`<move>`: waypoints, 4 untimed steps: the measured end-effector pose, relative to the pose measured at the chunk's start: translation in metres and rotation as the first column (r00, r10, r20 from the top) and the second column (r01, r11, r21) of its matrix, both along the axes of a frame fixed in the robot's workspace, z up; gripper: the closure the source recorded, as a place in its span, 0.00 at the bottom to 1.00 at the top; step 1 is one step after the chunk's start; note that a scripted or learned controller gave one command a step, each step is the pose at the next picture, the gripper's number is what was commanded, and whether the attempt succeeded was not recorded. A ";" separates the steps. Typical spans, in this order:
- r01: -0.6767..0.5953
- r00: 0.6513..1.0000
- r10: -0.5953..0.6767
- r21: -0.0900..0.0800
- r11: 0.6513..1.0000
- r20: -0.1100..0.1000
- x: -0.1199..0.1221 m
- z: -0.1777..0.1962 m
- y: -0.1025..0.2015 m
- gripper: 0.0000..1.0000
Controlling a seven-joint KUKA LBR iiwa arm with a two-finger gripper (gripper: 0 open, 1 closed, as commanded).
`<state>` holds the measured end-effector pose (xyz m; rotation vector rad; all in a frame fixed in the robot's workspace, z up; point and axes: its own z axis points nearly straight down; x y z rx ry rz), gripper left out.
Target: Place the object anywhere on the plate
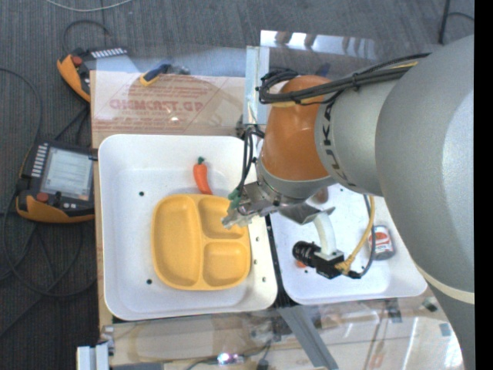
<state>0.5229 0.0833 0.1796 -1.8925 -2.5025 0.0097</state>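
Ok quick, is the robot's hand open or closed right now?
The gripper: cannot be told; it hovers at the yellow plate's right edge.

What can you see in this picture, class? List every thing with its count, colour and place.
plate: one, yellow, three compartments, in the left bin
carrot: one, orange with a green top, in the left bin, by the plate's far edge
small object: one, red and white, in the right bin, too small to identify
left bin: one, white
right bin: one, white, beside the left bin
board: one, pale brown with red lettering, behind the left bin
teach pendant: one, black and orange, on the floor left of the bins
arm: one, grey with an orange band
gripper: one, over the plate's right edge
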 end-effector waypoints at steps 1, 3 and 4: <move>-0.117 0.993 0.117 0.000 0.993 0.000 -0.015 0.028 0.086 1.00; 0.119 0.993 -0.119 -0.003 0.993 0.002 0.004 0.000 -0.023 1.00; 0.001 1.000 -0.001 -0.002 1.000 0.000 0.004 0.003 0.019 1.00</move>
